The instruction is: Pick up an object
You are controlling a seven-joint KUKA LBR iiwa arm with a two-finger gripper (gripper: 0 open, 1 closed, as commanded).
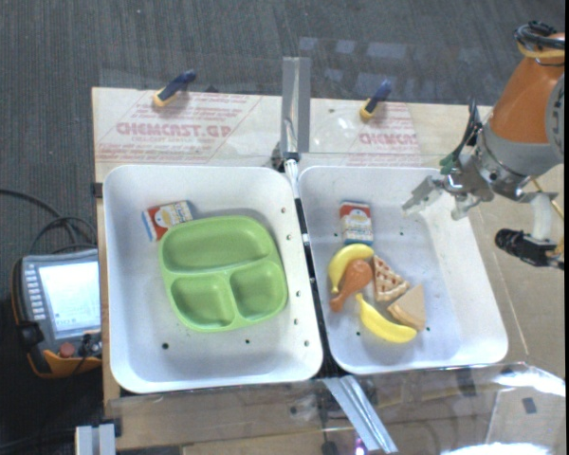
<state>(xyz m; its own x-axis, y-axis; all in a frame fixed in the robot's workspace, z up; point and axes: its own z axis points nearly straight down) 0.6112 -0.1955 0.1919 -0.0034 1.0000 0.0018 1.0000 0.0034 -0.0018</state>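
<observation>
Gripper (438, 196) hung over the upper right part of the right bin (474, 282), fingers (419, 200) spread wide, nothing between them. Nearest pickable item was the small carton (357, 223), off to the left of the fingers and a bit lower in the view, clearly apart from them. Carton was white with a red top edge and a blue-orange label, lying flat on the bin floor. Below it sat a tight cluster, all well apart from the fingers: a yellow banana (346, 260) curved at the cluster's upper left, a brown drumstick (352, 282) lying across it, a waffle-patterned pizza slice (389, 279) touching the drumstick's right side, a tan bread wedge (411, 305) just below the slice, and a second banana (382, 323) along the bottom, touching the wedge. Left bin (133, 282) held a green three-compartment tray (224, 271), tilted slightly, compartments bare. A second carton (168, 219), red and white with a blue patch, lay at the tray's upper left corner, partly tucked under its rim. Both bins sat side by side on the surface (218, 131), a board with red lettering, with two blue-and-yellow clamps (174, 88) at its far edge. Arm's orange band (525, 98) showed at the right above the wrist.
</observation>
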